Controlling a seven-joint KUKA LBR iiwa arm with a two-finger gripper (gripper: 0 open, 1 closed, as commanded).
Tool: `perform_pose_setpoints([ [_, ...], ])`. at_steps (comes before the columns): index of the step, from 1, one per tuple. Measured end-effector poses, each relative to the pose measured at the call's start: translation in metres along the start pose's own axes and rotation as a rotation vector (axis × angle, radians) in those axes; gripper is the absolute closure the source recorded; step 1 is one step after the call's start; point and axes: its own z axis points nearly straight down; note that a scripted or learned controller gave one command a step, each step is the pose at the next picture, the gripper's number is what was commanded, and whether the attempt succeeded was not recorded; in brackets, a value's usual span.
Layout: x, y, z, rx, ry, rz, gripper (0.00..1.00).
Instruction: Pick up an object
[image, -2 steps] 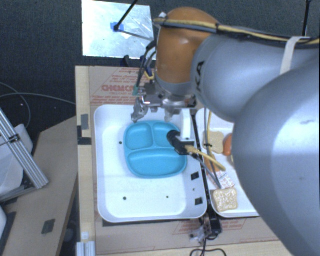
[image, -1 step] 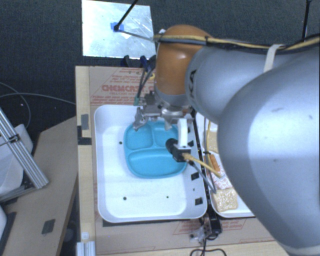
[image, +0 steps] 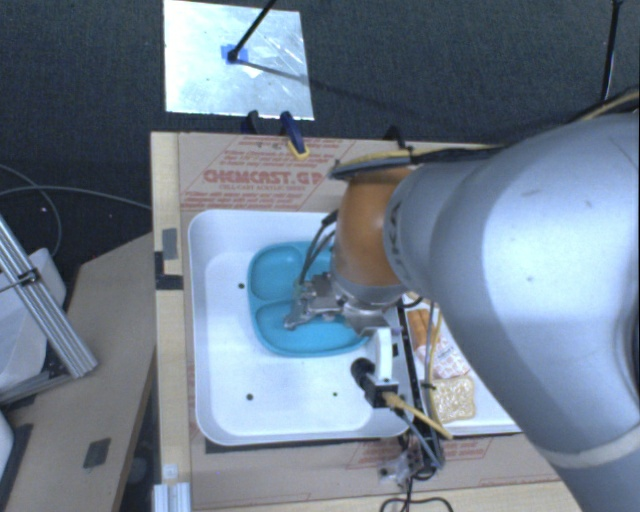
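1. Readable writing first: the brown cardboard sheet (image: 262, 170) under the bins has red print along its 12 o'clock edge that reads "CHEMCAST" plus a few more letters, "G P" or close to it. More red print runs along the 6 o'clock edge but it's too small for me to make out.
2. Left bin (image: 225, 400) is white and shallow, with a few small dark dots on its floor. A blue dish (image: 275, 275) with two hollows sits in it, toward the 1 o'clock part of the bin.
3. The jaws (image: 305, 310) are right over the blue dish, at its 3 o'clock side. They look like a metal bit low against the dish, but the wrist hides them, so can't tell how they stand or whether they have hold of anything.
4. The arm (image: 520, 300) is huge in the shot, coming in from 3 o'clock, grey with the orange band (image: 362, 235) just above the wrist. Cables run down beside it.
5. Right bin (image: 470, 425) is mostly hidden by the arm. I can see a tan, crumbly-looking thing (image: 452, 398) in it, plus something with orange on it just at 12 o'clock of that.
6. The surface (image: 110, 330) is light wood, and a blue-handled clamp (image: 292, 132) sits at the cardboard's 12 o'clock edge.
7. Room stuff: dark carpet-like floor, a shiny square plate (image: 235, 60) at 12 o'clock, aluminium framing (image: 45, 310) at 9 o'clock.
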Motion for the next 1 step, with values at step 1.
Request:
perform_pose_setpoints([
  [1,-0.0526,0.0881,-0.1079,-0.018,-0.004,0.001,0.0],
])
